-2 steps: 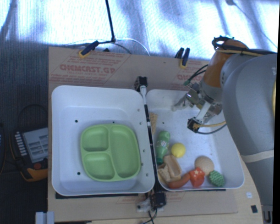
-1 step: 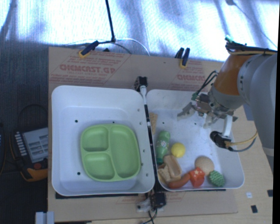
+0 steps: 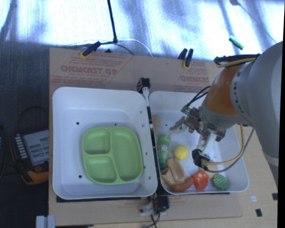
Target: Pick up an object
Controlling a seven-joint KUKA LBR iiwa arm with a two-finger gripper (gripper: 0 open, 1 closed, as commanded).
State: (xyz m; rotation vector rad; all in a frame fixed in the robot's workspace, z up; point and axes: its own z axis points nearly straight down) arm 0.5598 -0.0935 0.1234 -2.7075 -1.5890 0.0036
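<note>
hovering above the bin (image 3: pixel 168 116) at lower right, the end effector (image 3: pixel 189 120) lifts nothing i can see; its opening i cannot tell. the yellow ball (image 3: pixel 181 152) and its neighbours lie unpicked, so the grasp seems yet to come.

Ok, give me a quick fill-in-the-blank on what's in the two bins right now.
1. The green divided plate lies in the view's ____ bin.
2. That plate has ____ compartments.
3. The yellow toy lemon sits in the other bin, on the view's ____ side, where the arm reaches in.

Missing words: left; three; right.
</note>
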